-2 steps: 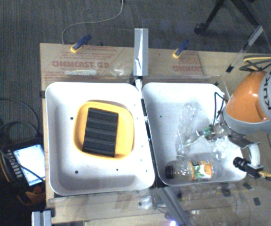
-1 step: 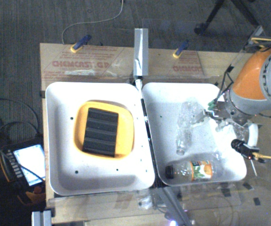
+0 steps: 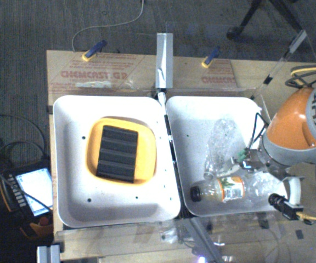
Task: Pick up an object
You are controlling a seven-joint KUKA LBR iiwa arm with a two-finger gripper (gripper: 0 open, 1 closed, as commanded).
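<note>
Pincer [image 3: 247,162] sits low over the right bin [image 3: 202,109], amid crumpled clear plastic [image 3: 223,141]; its state I cannot tell. Just below it a bottle [image 3: 221,190] lies on its side, cap leftward. Left bin [image 3: 70,114] holds a yellow tray [image 3: 94,141] bearing a black block [image 3: 117,153].

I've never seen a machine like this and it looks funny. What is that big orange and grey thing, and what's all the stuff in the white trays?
That orange and grey thing is a robot arm. It reaches in from the right, and the camera looks down from above. Its job is to pick something up. Two white bins sit side by side on a bench. The left bin holds a yellow sponge with a black ridged top. The right bin holds a clear plastic bottle lying on its side and some crinkly clear plastic. The arm's gripper is low over that plastic; I can't tell if it holds anything.
</note>
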